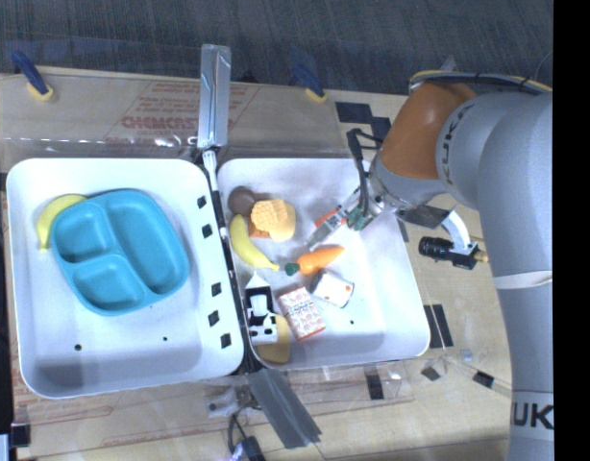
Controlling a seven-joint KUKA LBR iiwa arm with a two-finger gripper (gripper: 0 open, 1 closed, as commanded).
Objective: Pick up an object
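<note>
The claw [341,221] hangs just above-right of the carrot [317,257].

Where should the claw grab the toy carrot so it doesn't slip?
Probably around the middle of the carrot, coming straight down from above. It lies flat in the right bin, pointing slantwise, its green end low and left. The claw would best close across the narrow width, not along the length. The banana and a small white block lie close by, so the thick orange middle leaves most room.
</note>
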